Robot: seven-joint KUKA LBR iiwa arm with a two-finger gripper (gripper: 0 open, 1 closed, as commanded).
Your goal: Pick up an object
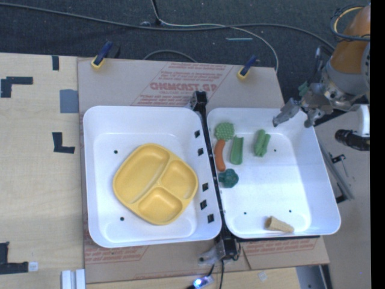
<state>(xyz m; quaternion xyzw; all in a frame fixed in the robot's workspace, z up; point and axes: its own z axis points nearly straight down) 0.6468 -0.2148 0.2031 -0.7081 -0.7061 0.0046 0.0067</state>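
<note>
Yellow divided plate (156, 184), white bins (96, 161), green vegetables (236, 150), orange carrot (220, 155), tan wedge (280, 224)

From here I see the arm (352, 47) cut off by the right edge of the frame, so most of it is lost to me. The gripper (295, 114) at upper right is small and blurred; I can't make out its fingers. The orange piece (220, 154) beside the divider is partly hidden under the green one (224, 130).
</note>
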